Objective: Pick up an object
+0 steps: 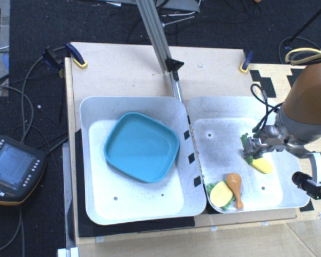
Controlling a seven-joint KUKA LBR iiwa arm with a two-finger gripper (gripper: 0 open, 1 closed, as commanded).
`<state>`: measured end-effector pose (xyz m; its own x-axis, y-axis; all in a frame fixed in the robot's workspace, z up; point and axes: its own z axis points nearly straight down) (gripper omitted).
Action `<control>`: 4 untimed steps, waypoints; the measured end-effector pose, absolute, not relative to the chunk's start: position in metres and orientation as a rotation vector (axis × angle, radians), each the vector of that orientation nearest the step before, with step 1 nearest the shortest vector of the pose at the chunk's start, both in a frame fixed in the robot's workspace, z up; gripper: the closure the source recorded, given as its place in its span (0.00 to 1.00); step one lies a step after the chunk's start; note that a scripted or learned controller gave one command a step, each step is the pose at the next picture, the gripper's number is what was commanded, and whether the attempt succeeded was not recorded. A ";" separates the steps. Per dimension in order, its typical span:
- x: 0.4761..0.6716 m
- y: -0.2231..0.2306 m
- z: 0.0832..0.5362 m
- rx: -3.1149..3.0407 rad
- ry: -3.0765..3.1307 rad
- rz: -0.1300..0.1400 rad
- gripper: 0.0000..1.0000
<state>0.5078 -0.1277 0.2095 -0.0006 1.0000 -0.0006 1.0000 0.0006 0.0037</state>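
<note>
End effector [252, 150] sits low in the right bin [219, 127], just left of a yellow piece [264, 166]; can't tell its grip state. Near it, at the bin's near edge: yellow slice [221, 194], orange drumstick [235, 187]. Teal plate [142, 146] lies in the left bin [96, 143].

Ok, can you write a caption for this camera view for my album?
Robot arm's tool low in the right bin beside a yellow toy; a blue plate lies in the left bin.
</note>
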 end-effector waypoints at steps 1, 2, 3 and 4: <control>0.518 -0.076 0.221 2.216 2.226 0.001 1.00; 0.514 -0.014 0.227 2.216 2.228 0.002 1.00; 0.517 0.042 0.239 2.215 2.228 0.001 1.00; 0.511 0.096 0.245 2.217 2.227 0.000 1.00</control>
